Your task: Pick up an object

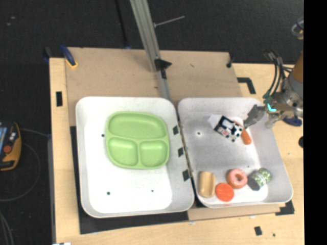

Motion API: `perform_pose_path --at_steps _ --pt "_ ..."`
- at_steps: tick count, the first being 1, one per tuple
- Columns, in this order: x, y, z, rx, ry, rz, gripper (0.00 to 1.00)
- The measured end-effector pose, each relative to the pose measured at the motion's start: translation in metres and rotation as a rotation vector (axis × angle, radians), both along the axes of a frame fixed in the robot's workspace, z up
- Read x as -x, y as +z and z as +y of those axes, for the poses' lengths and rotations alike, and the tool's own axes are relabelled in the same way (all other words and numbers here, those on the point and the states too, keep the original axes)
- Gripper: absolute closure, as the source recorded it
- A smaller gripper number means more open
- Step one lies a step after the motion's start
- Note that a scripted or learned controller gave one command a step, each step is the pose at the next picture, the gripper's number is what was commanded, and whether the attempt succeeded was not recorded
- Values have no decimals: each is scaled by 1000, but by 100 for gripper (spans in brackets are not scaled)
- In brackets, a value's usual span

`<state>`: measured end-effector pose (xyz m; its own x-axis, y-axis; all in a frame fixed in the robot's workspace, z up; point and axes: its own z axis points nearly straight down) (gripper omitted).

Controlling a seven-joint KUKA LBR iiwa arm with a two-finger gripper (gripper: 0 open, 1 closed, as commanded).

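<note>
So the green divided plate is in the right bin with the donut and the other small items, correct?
Not quite. The camera view shows the green divided plate alone in the left bin; the donut and the other small items are in the right bin.

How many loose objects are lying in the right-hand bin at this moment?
6: black-and-white item and small orange piece near the top; tan cylinder, orange ball, pink donut, green-white object along the bottom. None seems hidden.

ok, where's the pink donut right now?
In the camera view the pink donut lies in the right bin, near its front edge, between the orange-red ball and the green-white object, with the tan roll further left.
</note>
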<state>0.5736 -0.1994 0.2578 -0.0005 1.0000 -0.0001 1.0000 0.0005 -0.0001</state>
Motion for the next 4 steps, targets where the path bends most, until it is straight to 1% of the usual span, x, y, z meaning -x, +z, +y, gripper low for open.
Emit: perform_pose_path --at_steps 1,2,3,4 --pt "-1 1 0 0 0 -2 0" --pt "-4 -59 7 0 1 4 0" --pt "-10 -104 11 1 3 2 0" --pt "-10 -157 10 1 0 2 0"
